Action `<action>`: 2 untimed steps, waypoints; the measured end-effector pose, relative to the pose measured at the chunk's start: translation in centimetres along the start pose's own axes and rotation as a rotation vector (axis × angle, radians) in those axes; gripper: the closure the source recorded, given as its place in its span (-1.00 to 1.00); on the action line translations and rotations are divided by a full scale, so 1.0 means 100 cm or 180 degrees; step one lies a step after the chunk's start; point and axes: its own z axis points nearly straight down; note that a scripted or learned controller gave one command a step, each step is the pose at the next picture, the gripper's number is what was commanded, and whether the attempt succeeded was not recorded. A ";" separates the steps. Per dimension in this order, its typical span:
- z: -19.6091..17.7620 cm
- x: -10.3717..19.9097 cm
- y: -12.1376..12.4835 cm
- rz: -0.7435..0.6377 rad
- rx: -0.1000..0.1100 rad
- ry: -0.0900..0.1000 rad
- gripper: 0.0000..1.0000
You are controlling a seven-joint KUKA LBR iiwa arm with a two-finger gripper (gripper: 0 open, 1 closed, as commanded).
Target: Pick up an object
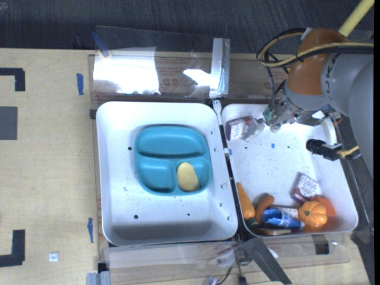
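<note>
My gripper [272,118] hangs over the far left part of the right bin [350,203], below the orange wrist band. A small purple and white packet [240,128] lies right beside its tip, by the bin's left wall; whether the two touch is unclear. Along the near edge of this bin sit a carrot [244,199], a brown piece [264,202], a blue and white tube [280,218], an orange pumpkin-like toy [314,213] and a second purple packet [307,186].
The left bin [113,177] bears a blue divided tray [166,153] with a yellow oval object [187,176] in its near right compartment. A clear plastic sheet [154,70] stands behind the bins. The grey arm enters from the upper right.
</note>
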 end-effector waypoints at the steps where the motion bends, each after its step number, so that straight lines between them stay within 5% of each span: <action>1: -0.010 -0.001 0.001 0.0000 -0.0010 -0.0012 1.00; 2: -0.010 -0.001 0.001 0.0001 -0.0011 -0.0012 -1.00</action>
